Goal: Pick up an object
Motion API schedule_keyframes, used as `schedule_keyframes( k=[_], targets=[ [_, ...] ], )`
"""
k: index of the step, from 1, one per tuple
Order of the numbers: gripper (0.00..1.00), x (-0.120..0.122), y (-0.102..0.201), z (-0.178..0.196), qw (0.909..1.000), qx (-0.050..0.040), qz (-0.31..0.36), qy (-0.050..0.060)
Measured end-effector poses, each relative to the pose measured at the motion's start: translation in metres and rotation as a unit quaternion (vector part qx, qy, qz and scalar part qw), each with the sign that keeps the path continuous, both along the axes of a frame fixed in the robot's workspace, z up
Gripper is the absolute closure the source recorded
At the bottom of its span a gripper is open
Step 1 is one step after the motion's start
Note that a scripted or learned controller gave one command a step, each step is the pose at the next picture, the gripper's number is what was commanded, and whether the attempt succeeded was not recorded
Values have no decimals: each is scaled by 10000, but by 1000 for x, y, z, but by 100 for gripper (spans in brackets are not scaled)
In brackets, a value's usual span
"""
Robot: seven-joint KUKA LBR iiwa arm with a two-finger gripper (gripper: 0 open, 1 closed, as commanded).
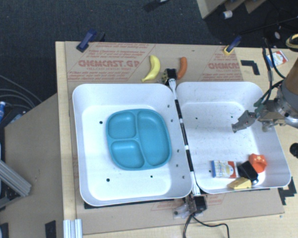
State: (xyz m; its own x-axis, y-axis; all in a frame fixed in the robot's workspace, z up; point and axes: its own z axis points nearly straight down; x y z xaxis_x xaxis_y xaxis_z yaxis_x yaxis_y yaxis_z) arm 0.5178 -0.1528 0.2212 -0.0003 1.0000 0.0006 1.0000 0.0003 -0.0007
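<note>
"CHEMCAST GP" printed in red on the brown bench sheet [109, 62], repeated partly near its right side

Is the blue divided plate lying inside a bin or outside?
Inside. The blue divided plate lies flat on the floor of the left bin, enclosed by its rim.

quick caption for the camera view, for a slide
Gripper hovers over the right bin, apart from small items clustered at its near corner; a blue divided plate sits in the left bin.
</note>
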Motion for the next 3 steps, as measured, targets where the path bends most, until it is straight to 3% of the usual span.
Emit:
schedule_keyframes(
  k=[1,2,3],
  targets=[
    [0,-6,6,-137,10000,0,-1,0],
    [100,-6,6,-127,10000,-3,-9,-8],
    [100,-5,60,-37,10000,0,6,-5]
  ],
)
